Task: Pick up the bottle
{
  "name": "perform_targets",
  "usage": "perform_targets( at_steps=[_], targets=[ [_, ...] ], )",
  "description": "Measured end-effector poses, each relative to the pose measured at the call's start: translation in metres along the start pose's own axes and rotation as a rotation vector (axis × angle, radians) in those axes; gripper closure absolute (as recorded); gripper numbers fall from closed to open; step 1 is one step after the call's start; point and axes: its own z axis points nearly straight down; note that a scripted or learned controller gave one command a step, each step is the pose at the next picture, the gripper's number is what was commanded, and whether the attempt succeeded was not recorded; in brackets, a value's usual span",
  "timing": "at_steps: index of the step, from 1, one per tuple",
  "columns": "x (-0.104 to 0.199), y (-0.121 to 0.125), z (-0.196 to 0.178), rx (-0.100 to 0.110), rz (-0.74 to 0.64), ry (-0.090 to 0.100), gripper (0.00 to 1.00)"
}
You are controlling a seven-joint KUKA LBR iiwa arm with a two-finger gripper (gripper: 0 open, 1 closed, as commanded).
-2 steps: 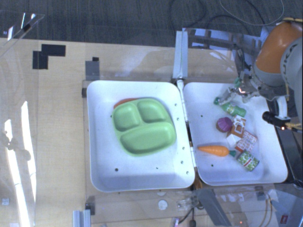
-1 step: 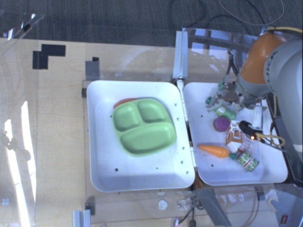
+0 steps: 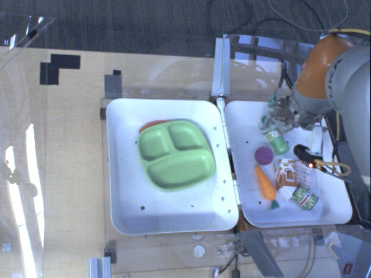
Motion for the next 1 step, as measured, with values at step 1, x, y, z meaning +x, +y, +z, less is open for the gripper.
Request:
perform_targets(
  at_steps=[1],
  targets=[
    [0.0007,0.0234,-0.0997,0.004,-0.141,-0.002,1.00]
  ],
)
